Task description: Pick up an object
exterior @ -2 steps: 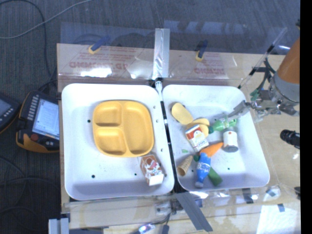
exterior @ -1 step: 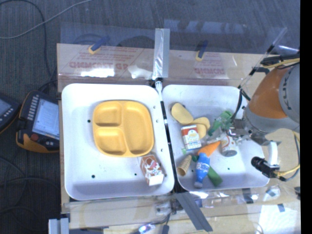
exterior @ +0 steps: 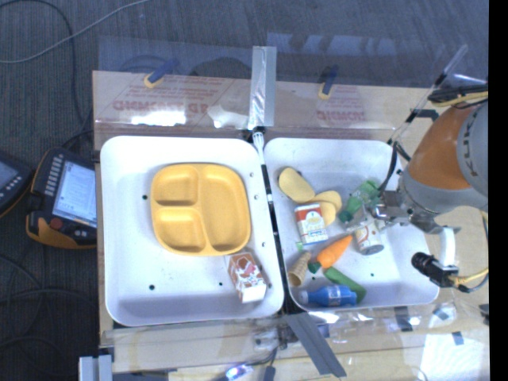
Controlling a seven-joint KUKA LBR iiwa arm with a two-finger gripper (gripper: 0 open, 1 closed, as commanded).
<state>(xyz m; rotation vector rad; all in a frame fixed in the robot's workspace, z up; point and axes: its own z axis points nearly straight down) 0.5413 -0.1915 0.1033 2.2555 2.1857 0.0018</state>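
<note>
My gripper (exterior: 381, 213) hangs low in the right bin (exterior: 413, 288), toward its right side, under the grey and orange arm. It sits just right of a green bottle (exterior: 361, 198) and just above a small silver can (exterior: 367, 240). Left of these lie a red and white can (exterior: 312, 222), an orange carrot (exterior: 333, 252), two yellow potato-like pieces (exterior: 296, 184), a blue bottle (exterior: 331, 296), a green piece (exterior: 344, 279) and a tan cone (exterior: 299, 267).
The left bin (exterior: 127, 292) holds a yellow divided plate (exterior: 200, 208) and a small red and white carton (exterior: 248, 276) near its front right corner. A teach pendant (exterior: 59, 201) lies off the bench at the left. Cables run by the arm at the right.
</note>
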